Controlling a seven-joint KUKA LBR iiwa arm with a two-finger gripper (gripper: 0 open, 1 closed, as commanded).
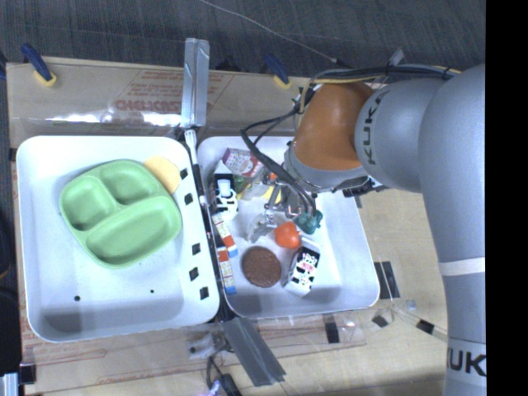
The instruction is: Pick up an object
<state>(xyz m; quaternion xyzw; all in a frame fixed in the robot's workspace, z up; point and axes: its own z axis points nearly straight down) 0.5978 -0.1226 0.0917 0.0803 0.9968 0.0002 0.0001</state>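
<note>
The right bin [355, 283] holds several small objects: an orange ball [287, 236], a brown round disc [261, 266], a black-and-white cow-patterned piece [304, 271], a teal piece [311, 219], a red-and-green packet [239, 162] and a long striped stick [222, 233] along the left wall. My gripper [268, 219] hangs low over the bin's middle, just left of the orange ball, under the orange wrist band [328, 130]. Its metal fingers point down among the clutter; I see nothing clearly between them.
The left bin [49, 304] carries a green divided tray [122, 211] and a yellow sponge-like piece [164, 171] at its upper right. The grey arm [437, 163] covers the right bin's upper right corner. Clamps and tape line the bench edges.
</note>
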